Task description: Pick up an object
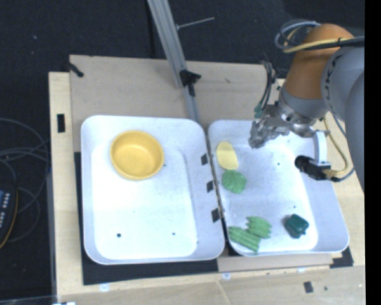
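Over the right bin's [324,199] far end, my gripper [261,135] hangs with nothing visibly held, its opening unclear; the pale yellow piece [226,155] lies just left and nearer, against the left wall.

A pale wooden bench [114,81] stands on dark floor [25,30] (cables [13,151] trail at left).

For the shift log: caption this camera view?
Gripper above right bin near pale yellow piece; yellow bowl in left bin.
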Tool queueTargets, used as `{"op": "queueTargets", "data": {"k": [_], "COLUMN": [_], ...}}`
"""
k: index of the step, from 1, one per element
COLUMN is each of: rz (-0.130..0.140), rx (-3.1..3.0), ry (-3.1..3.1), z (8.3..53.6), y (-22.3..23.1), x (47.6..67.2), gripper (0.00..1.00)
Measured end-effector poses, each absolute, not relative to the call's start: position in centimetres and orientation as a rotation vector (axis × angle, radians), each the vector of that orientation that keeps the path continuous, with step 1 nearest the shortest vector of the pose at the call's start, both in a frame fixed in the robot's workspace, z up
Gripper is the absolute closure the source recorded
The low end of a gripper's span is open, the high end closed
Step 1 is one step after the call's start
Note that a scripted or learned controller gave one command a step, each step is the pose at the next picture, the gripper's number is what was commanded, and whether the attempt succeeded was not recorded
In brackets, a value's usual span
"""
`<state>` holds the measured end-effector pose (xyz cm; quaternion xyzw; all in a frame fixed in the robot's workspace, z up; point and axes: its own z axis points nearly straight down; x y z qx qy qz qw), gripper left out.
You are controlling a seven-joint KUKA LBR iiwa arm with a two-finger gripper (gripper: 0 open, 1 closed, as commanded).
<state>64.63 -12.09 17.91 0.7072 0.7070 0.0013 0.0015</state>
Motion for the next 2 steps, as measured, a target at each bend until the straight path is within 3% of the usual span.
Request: {"op": "queueTargets", "data": {"k": [2], "rz": [0.005], "rx": [2.219], "ry": [2.218], "z": [29.1], "y": [-12.9], "x": [64.2], "gripper": [1.0]}}
